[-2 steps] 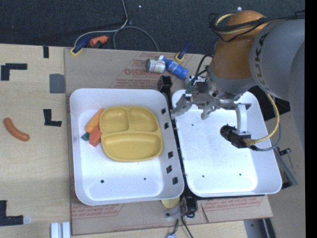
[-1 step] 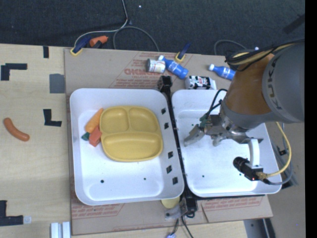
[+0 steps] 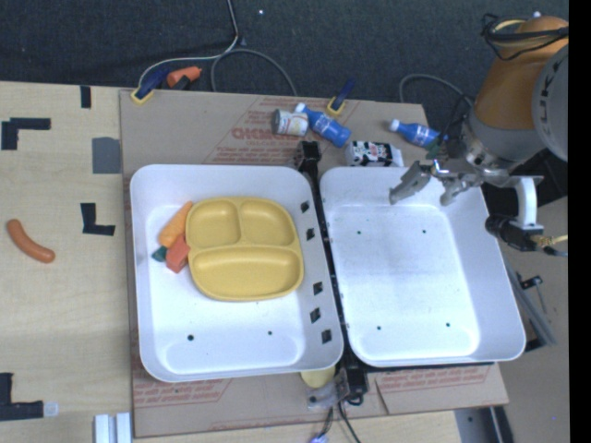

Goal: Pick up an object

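Hovering over the far edge of the right bin, the gripper has its two grey fingers spread apart with nothing between them. The arm, grey with an orange band, comes in from the upper right corner. The nearest things to pick lie in the left bin, well apart from the gripper and across the black divider between the two bins: a yellow divided plate sits flat in the middle of that bin, and a toy carrot with a green stub lies just beside the plate's left edge, partly tucked under it. Behind the bins, on the brown board, lie a blue and white bottle, a small black and white carton and another blue bottle, the last near the gripper but outside the bin. An orange clamp grips the board's far left corner. A toy sausage rests on the wooden bench far to the left.
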Robot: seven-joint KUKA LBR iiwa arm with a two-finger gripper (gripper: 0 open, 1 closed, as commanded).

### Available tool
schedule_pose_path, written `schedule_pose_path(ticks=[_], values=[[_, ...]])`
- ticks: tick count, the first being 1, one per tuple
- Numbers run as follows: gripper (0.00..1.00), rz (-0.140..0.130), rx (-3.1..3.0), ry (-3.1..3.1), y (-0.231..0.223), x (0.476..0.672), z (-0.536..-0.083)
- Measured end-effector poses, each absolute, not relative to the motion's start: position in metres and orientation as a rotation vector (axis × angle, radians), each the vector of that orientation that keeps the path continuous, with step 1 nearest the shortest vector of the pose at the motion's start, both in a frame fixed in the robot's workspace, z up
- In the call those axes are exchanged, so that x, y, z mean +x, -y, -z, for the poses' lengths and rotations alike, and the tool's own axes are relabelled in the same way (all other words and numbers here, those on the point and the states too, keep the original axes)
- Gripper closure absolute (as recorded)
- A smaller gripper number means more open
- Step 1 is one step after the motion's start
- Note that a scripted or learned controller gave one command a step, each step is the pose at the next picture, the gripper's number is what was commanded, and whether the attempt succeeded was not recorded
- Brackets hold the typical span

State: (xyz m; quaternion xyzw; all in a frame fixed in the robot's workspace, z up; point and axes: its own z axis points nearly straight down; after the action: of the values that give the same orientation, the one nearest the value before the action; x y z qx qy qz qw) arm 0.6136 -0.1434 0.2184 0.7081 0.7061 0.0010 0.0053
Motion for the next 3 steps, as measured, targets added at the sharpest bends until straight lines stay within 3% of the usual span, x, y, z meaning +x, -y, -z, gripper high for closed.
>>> schedule_pose_path(ticks=[1, 3], values=[[0.00, 0.003, 2.219, -2.220, 0.111, 0.571, -0.079], [0.00, 0.000, 2.217, -2.223, 0.095, 0.663, -0.085]])
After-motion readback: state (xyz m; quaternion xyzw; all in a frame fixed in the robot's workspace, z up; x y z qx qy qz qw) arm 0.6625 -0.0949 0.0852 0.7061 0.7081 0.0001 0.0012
